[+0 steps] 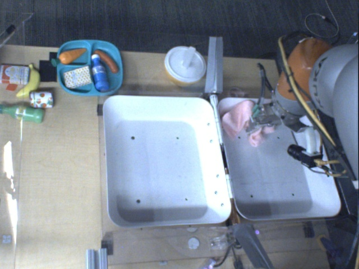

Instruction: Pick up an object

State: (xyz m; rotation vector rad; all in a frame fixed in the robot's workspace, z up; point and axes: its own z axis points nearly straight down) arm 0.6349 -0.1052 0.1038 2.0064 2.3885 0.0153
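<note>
— Where does the pink cloth [238, 118] lie?
— Touching the hand [262, 118], spreading away from the arm, with one fold hanging under the hand.
— Is the hand holding it?
— Its grip cannot be made out.

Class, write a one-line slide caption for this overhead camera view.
Robot hand reaching a pink cloth at the far end of the right bin, beside the left bin.

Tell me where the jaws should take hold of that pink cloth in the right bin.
Probably best on the raised, bunched fold of the pink cloth, coming straight down from above. It lies crumpled near the far left corner of the right bin, so the bin wall crowds a sideways approach. The gripper hangs by its right edge.
</note>
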